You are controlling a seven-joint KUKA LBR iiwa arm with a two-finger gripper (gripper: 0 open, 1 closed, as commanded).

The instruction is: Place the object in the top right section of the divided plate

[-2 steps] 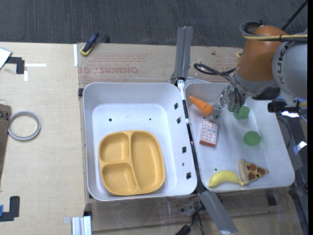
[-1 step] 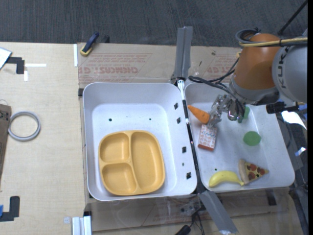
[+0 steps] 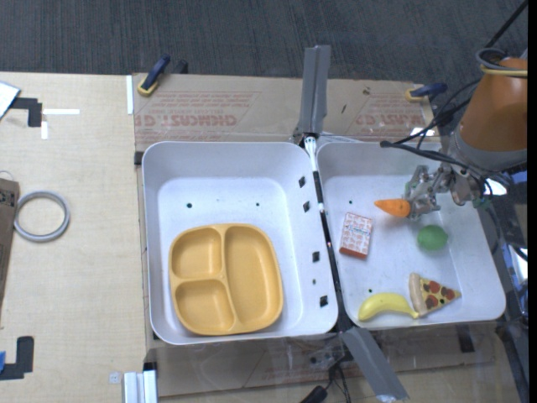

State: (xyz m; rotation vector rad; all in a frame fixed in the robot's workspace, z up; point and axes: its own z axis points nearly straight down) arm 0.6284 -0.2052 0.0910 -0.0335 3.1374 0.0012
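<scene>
Two shallow white plastic bins sit side by side before you: the left bin [image 3: 159,175] bears the yellow three-section divided plate [image 3: 225,278], and the right bin [image 3: 478,309] bears the loose items. Taking the right bin's floor as a clock face, you find a small orange toy carrot [image 3: 390,207] at about 12 o'clock, a round green ball-like piece [image 3: 432,238] toward 3 o'clock, a toy pizza slice with red topping [image 3: 432,294] at about 4 o'clock, a yellow toy banana [image 3: 386,307] at 6 o'clock, and a small red-and-white printed box [image 3: 356,235] at 9 o'clock.

The two-finger metal gripper [image 3: 417,196] hangs low at the carrot's thick end, at the carrot's 3 o'clock. You can see the fingertips close against that end, but you cannot tell how wide the jaws stand, nor whether the carrot sits between them; no firm hold is evident. The task names no particular object; the carrot is the likeliest candidate, judged by the gripper's position.

As to progress, you should read the task as barely begun. All three plate sections hold nothing, including the target at the plate's 1 o'clock, the tall section on the right side. What remains, by this reading, is a secure grasp, a lift, a carry across the divider between the bins toward 9 o'clock, and a release over that section.
</scene>
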